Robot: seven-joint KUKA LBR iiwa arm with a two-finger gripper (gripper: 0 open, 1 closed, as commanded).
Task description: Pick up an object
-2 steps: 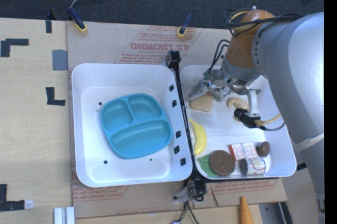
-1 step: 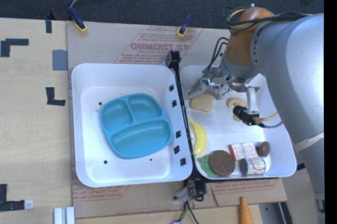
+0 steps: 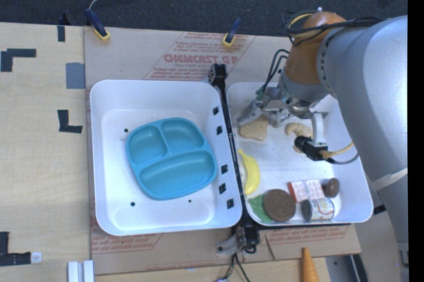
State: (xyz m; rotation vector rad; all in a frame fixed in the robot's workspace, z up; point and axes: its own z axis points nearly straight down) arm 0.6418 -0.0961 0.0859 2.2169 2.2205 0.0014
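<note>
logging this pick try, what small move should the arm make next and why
Probably a short, straight descent. The end effector sits low in the right bin, right at the tan piece, but no object is visibly held, and the banana lies apart.

Two white bins sit side by side on the worktop. The left bin (image 3: 106,141) holds a blue divided plate (image 3: 171,156). Over the right bin (image 3: 351,175), near its far edge, the claw (image 3: 265,116) hangs just above a tan, bread-like piece (image 3: 254,131). A banana (image 3: 251,173) lies along the dividing edge; a brown round cookie (image 3: 280,204) and a small packet (image 3: 311,198) lie near the front edge.
</note>
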